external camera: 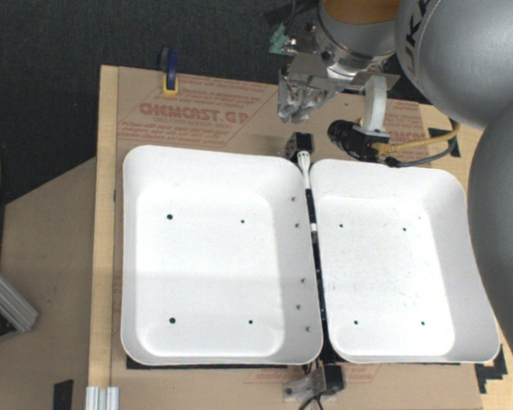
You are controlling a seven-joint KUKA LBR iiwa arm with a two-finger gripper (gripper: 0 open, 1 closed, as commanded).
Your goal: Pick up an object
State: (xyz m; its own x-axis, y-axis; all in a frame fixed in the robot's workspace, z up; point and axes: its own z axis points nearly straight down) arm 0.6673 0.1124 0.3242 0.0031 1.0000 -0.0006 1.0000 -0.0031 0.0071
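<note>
At twelve o'clock, above the desk [211, 106] behind both bins, the gripper [297, 105] hangs pressed together, apparently pinching nothing, probably parked away.

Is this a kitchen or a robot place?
Probably a robot lab. A big grey robot arm reaches over two white bins on a workbench, with cables and a blue clamp.

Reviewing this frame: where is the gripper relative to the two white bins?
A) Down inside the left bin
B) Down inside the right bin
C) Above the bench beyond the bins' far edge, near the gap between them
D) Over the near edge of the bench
C: the gripper sits over the brown bench surface, past the far rims of the left bin and right bin.
</note>
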